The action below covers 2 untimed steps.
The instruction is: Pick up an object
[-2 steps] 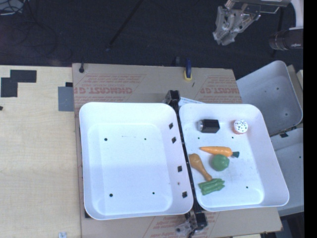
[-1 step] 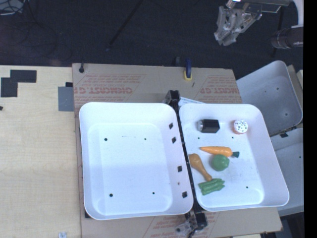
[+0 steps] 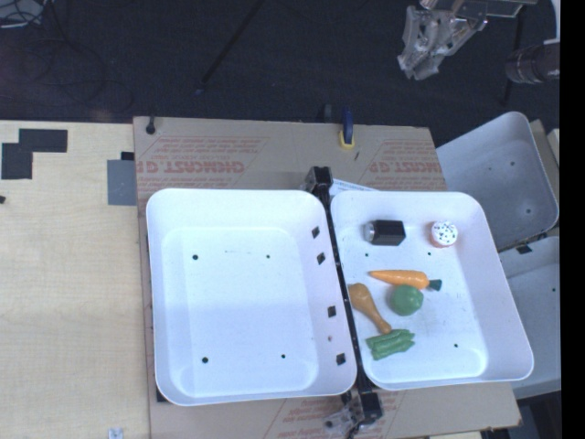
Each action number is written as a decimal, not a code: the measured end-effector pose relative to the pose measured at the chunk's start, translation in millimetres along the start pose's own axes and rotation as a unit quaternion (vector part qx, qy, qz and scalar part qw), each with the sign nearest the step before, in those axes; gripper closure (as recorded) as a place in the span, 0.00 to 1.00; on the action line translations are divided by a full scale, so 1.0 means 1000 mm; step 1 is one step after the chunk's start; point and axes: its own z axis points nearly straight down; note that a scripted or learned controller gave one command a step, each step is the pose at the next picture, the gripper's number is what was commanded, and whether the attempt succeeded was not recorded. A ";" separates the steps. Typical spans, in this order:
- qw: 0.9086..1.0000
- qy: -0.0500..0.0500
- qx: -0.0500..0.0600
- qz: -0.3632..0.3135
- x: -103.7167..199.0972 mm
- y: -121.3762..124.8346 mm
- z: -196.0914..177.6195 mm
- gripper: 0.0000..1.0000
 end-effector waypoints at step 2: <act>1.000 -0.001 0.004 -0.007 0.002 0.000 -0.018 1.00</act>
